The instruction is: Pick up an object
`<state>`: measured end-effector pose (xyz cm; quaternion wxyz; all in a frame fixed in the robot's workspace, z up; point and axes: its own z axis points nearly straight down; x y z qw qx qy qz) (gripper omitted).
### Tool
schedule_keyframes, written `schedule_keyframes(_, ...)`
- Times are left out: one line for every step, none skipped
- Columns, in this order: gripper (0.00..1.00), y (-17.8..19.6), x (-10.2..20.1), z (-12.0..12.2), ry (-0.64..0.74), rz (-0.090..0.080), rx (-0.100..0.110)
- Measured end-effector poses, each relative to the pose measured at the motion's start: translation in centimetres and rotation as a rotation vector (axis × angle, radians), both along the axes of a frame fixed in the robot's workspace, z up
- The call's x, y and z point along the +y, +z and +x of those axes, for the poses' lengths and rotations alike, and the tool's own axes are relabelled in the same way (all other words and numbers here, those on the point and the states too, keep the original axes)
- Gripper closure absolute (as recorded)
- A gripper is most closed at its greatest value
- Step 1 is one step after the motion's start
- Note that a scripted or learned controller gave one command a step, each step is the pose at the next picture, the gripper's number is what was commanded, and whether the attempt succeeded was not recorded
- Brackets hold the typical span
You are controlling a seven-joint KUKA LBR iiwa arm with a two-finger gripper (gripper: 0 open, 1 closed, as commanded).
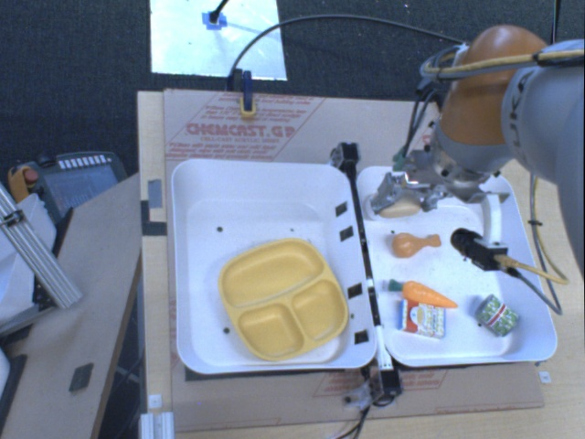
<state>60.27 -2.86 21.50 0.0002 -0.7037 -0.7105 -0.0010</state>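
The arm [548, 108] is smooth grey metal, thick and rounded, with a glossy orange band [489, 85] bulging like a ball just above the wrist. A yellow strip runs across the top of the orange part toward the grey shell. Several thin dark cables [430, 90] loop down beside the band. Below it sits the gripper [402, 195], a silvery metal block with what look like 2 short grey fingers.
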Motion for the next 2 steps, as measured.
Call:
schedule_keyframes(1.0,-0.5,5.9,1.2,0.0,-0.001,-0.001)
schedule_keyframes(1.0,1.2,11.0,2.4,0.0,0.001,-0.003)
